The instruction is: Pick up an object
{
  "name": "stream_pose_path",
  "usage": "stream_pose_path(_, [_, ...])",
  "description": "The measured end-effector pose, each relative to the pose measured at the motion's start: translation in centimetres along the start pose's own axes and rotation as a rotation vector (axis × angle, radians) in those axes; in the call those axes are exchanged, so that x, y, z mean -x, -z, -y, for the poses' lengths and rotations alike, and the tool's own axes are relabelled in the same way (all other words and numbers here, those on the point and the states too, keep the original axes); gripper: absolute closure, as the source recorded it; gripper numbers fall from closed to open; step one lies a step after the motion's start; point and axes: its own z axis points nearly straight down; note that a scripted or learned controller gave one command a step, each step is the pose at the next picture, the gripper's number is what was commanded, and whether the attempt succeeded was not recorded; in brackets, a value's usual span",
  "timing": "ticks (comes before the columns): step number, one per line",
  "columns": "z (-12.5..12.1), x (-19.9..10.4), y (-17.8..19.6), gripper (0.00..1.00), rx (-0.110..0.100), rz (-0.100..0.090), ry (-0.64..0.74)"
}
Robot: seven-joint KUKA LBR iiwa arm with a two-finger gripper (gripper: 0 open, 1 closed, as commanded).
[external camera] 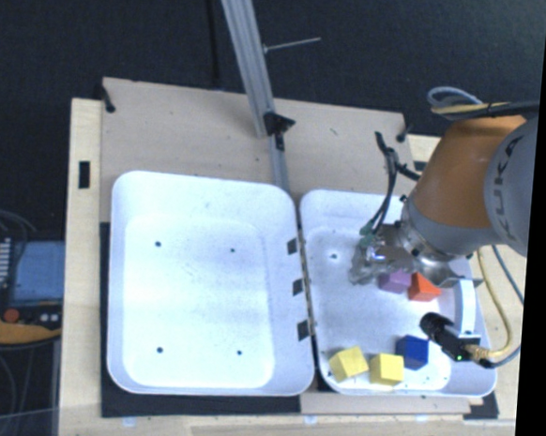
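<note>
Camera view: arm enters from the right, orange band above the wrist, gripper lowered into the right bin, in the upper middle of its floor. Whether it is released or clenched cannot be told from here; the wrist hides the tip. Candidate objects all lie in that bin: purple block and orange block touching each other just beside the gripper, probably the target given the approach; blue block and two yellow blocks collected along the near wall. Nothing visibly lifted, so pick judged not yet achieved. Left bin sits flush alongside. Both bins rest on a pale wooden bench; dark floor around, cables and a blue box at left.
</note>
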Motion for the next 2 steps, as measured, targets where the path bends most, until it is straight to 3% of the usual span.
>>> stream_pose_path(2, [1.6, -10.8, -1.0, 1.0, -0.002, -0.001, 0.0])
